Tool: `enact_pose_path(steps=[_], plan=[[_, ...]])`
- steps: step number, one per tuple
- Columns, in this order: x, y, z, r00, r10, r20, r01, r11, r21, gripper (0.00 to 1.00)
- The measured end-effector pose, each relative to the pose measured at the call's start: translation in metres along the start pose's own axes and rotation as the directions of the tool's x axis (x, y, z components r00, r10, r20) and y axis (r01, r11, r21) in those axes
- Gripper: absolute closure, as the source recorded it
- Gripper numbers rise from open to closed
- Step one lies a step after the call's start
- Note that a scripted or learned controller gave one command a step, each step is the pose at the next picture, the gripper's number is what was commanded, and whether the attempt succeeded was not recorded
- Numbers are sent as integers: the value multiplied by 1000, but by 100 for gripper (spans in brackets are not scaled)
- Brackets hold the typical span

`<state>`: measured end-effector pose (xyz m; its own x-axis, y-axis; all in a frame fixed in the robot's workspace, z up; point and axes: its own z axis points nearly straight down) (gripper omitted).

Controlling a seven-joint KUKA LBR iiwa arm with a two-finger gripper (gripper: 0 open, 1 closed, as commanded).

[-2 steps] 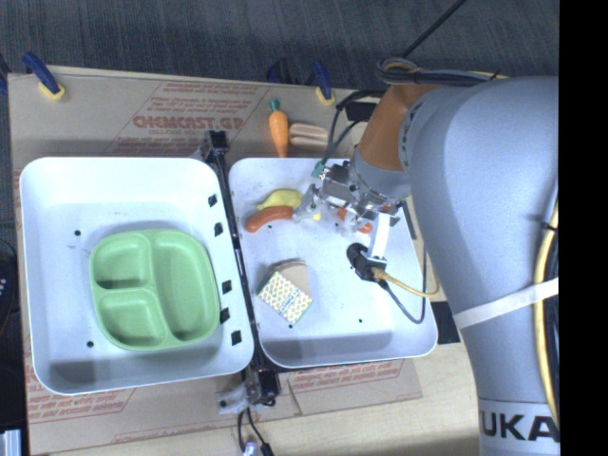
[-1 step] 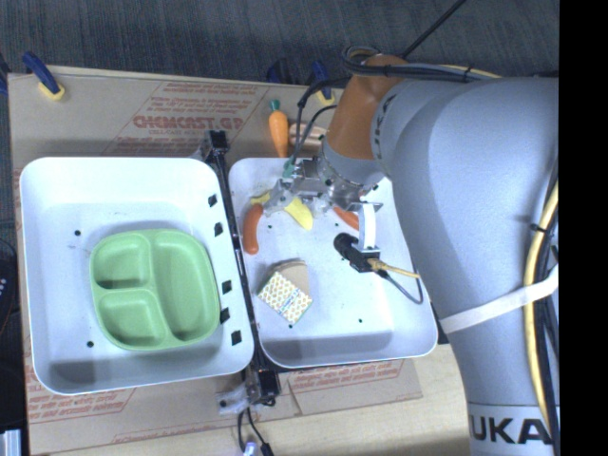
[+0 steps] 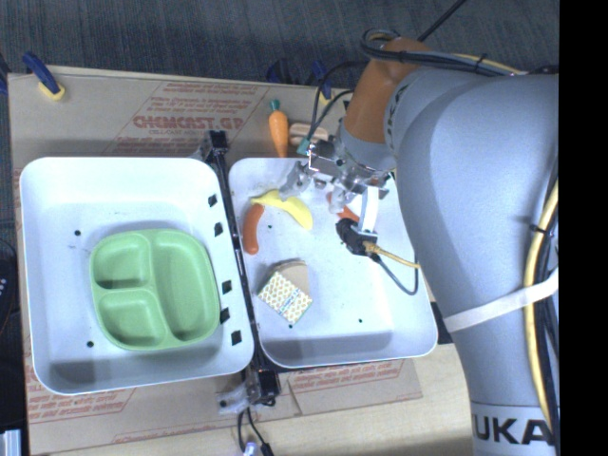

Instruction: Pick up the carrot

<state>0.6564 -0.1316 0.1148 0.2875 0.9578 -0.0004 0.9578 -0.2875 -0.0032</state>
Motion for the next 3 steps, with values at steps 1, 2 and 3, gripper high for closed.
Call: enact_pose_path(steps=[1,2,3], plan=[[53,-16,-77,918,397,-1,-397,918,1,0],[-25,4,-113,855,518,-1,-518,855,2,0],[-56,-18,21,792,611,2,-611,792,5,0]])
